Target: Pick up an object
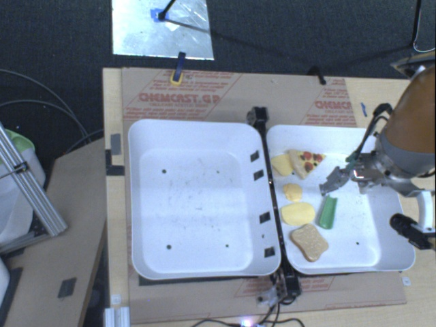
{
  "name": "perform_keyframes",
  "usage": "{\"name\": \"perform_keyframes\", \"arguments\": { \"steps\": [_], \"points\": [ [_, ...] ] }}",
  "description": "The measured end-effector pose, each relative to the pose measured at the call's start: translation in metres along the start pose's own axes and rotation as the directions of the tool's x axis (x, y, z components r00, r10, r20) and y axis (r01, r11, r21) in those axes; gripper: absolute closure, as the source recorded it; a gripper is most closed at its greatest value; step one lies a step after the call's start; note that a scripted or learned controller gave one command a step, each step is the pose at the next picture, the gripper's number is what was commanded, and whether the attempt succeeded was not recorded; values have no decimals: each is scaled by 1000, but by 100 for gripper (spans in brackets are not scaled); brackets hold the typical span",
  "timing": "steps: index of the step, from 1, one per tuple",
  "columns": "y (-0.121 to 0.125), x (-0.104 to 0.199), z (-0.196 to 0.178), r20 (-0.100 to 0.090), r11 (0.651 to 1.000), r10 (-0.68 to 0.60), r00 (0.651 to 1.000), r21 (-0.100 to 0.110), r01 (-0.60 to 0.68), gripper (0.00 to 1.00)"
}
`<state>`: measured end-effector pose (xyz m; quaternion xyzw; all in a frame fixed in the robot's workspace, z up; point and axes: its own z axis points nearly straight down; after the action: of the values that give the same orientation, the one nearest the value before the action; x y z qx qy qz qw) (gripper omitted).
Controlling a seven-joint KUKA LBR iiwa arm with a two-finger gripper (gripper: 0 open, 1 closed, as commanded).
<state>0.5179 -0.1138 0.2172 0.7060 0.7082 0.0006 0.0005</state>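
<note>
Gripper (335, 181) at right-centre of frame, above the right bin (388, 251), just over the green piece (328, 212); jaw opening impossible to tell, nothing visibly held.

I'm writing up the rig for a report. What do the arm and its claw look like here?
The arm is bulky and rounded, with an orange-brown band over a grey wrist section. A dark cable loops beside it. The claw is small, grey metal, with slim fingers on a compact body.

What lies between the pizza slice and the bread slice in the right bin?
In the camera view, two yellow pieces lie between the pizza slice and the bread slice: a small one above a larger one.
</note>
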Motion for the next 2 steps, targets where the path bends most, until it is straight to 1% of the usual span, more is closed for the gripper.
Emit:
{"name": "perform_keyframes", "arguments": {
  "steps": [1, 2],
  "points": [
    [-16, -9, 137, -1, 1000, 3, 1000, 2, -3, 0],
    [57, -15, 132, 2, 1000, -3, 1000, -7, 3, 0]
  ]
}}
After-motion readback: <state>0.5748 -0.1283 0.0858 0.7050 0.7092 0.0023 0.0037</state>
